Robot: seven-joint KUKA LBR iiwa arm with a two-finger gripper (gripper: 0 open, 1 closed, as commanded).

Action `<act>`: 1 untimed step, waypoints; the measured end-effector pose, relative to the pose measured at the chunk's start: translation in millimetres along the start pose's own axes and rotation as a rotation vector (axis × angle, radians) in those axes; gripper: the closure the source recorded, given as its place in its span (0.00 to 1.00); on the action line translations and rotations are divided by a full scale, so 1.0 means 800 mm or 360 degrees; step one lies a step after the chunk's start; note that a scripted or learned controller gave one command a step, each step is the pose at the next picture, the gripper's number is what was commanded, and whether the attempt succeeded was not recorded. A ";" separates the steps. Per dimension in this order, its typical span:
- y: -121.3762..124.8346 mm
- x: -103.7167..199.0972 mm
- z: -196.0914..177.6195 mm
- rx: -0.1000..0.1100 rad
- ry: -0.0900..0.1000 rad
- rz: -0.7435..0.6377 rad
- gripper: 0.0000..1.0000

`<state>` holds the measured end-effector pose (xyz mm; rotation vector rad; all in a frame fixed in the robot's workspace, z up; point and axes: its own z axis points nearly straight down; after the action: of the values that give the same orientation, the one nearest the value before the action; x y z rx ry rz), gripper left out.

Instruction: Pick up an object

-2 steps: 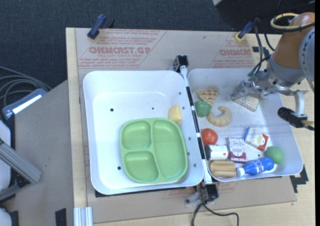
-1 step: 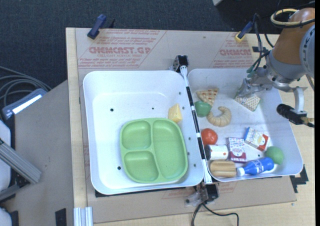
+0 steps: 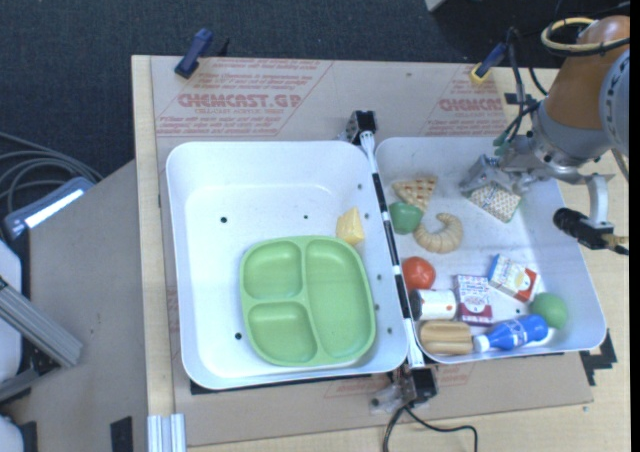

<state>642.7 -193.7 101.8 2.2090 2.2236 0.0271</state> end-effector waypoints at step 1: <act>0.001 0.000 -0.013 -0.0006 -0.0003 -0.0001 1.00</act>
<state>643.5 -193.7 112.4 2.2053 2.2218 0.0290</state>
